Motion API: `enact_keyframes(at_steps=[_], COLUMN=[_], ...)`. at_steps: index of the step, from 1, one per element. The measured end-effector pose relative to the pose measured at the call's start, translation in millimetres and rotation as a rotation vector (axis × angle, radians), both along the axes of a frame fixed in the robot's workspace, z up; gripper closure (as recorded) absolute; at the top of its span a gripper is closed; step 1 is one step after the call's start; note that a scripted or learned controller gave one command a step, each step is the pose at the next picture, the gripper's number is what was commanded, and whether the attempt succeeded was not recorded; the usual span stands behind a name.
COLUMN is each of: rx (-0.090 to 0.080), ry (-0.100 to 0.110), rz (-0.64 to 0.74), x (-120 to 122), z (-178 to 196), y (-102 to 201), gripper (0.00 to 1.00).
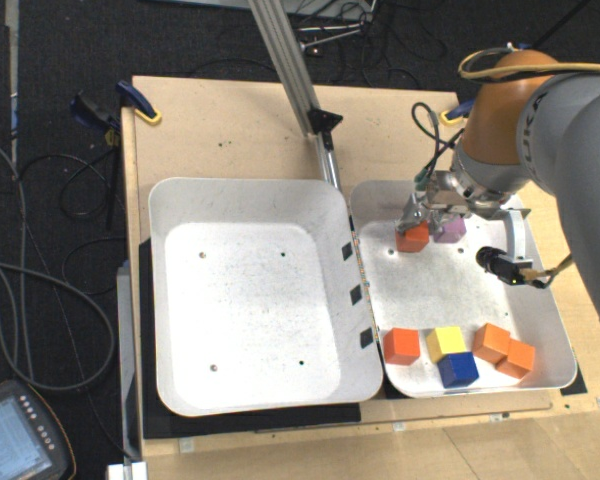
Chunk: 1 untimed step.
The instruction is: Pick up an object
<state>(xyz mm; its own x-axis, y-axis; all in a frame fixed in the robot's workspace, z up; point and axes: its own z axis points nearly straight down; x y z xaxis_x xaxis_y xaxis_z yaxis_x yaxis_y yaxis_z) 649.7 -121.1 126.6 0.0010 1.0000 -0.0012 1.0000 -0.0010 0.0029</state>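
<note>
Right bin [540, 318] with coloured blocks [458, 353] along its near wall; tool [417, 220] over an orange block [412, 237], grip state unclear.

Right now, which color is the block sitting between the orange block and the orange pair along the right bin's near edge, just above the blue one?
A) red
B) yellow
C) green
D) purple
B: the yellow block sits right of the single orange block, touching the blue block below it.
</note>
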Motion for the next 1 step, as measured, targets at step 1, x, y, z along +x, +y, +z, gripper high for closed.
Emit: enact_keyframes(at_steps=[1], rx=[-0.001], ry=[-0.004], rz=[0.0], x=[3.8], z=[58.8], y=[-8.6], gripper=[1.0])
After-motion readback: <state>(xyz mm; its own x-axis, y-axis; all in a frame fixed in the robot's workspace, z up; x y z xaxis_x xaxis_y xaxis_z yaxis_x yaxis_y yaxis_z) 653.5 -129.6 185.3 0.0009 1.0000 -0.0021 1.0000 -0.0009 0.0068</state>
